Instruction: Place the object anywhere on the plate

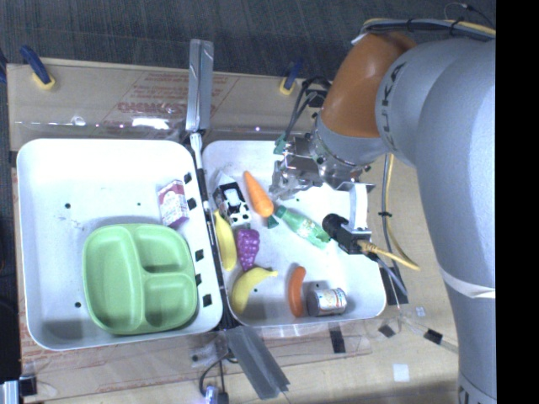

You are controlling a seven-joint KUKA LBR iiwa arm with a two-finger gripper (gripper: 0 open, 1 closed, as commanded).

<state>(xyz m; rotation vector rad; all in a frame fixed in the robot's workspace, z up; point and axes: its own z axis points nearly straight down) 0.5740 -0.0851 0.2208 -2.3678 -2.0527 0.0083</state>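
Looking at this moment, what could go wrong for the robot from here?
1. The right bin is crowded: carrot, green bottle and black toy lie close together, so the gripper may catch or push a neighbour.
2. The green plate lies in the left bin, beyond the divider; a loosely held object may drop.

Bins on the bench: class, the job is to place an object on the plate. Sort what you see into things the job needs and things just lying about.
Needed for the job:
green plate
gripper
carrot, nearest the gripper, a likely pick

Lying about:
small red carton beside the plate
green bottle
purple grapes
bananas
tin can
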